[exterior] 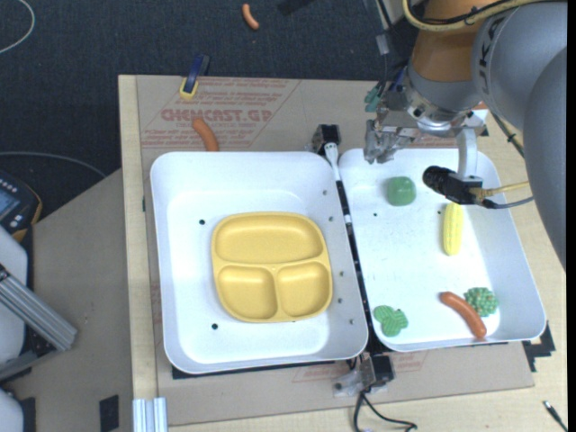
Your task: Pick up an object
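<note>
Dark carpet surrounded the worktop [135, 241] carrying two white bins. Near the right bin's [405, 250] front edge lay a broccoli piece [391, 319], a sausage [463, 314] and a second floret [481, 301]. Mid-bin lay a corn cob [452, 229]; toward the far edge, a green lump [400, 191]. These appeared to be light, stiff, smooth toys; grip across the cob's middle. The end effector [382, 151] hung over the far left corner, holding nothing; finger spread could not be determined.

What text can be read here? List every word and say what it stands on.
"CHEMCAST GP": large red letters on the brown board under the bins, above the left bin.
Smaller red lines beneath that print: too blurred to read.
Yellow tray, gripper and toy foods: no readable text.
</note>
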`<state>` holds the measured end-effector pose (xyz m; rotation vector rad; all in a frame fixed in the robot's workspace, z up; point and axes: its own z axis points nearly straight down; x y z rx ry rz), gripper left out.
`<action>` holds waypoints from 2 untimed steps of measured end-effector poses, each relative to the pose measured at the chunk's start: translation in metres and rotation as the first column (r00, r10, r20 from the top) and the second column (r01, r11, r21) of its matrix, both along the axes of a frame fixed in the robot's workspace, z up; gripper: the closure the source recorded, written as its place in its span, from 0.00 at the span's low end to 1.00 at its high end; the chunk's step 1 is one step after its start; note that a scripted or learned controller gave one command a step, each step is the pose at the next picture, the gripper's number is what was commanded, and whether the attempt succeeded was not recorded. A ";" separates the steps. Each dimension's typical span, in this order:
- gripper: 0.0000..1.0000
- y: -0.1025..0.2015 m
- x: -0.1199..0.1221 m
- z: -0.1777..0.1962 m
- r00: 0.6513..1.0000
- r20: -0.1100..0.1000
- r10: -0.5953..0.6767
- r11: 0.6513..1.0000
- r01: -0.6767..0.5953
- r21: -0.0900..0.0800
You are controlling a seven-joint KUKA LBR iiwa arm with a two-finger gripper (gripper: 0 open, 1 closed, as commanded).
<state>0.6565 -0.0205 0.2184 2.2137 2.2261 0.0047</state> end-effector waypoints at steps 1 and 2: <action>1.00 0.009 0.000 0.017 1.000 0.001 -0.004 1.000 0.004 -0.001; 1.00 0.016 -0.001 0.015 1.000 -0.004 -0.005 1.000 0.005 -0.001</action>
